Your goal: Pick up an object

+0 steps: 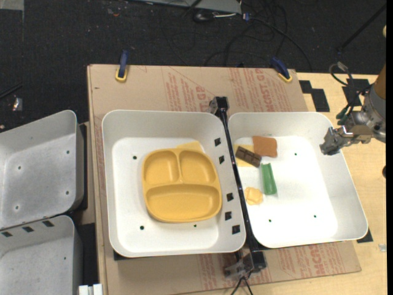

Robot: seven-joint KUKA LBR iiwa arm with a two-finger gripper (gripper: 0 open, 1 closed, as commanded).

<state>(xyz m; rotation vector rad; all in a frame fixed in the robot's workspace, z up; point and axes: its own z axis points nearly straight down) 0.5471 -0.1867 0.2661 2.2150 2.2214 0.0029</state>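
Over on the right side, hovering at the far-right corner of the right bin: the gripper, hanging off the grey arm reaching in from that edge. Too small and dark to call it released or clenched, honestly can't tell. Well apart from the pickable stuff, all bunched on the left half of that same bin, close to the divider. Going far to near: an orange-brown block, a dark brown bar just beside it on the left and looking like it's touching, then a green stick lying lengthwise far-to-near, then a small yellow chunk just left of the stick's near end. Next door in the left bin: a big yellow divided tray sitting flat about in the middle, with a pale yellow flat piece poking out at its far edge. Both bins parked on a cardboard sheet, clipped by two clamps along the far edge.
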